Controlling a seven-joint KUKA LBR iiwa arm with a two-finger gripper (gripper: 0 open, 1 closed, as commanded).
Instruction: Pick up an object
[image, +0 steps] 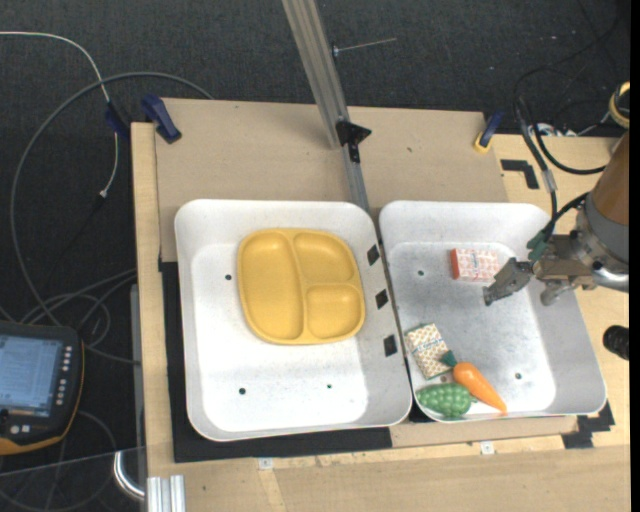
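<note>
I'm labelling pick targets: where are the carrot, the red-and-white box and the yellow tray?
carrot (480, 387), camera view, middle of its orange body.
red-and-white box (473, 263), camera view, centre of its top face.
yellow tray (272, 285), camera view, floor of its large left compartment.

Arm (612, 215): running off the frame at 3 o'clock.
Handheld screen (35, 385): being cropped at 9 o'clock.
Small box (474, 263): print staying too blurred to read.
</note>
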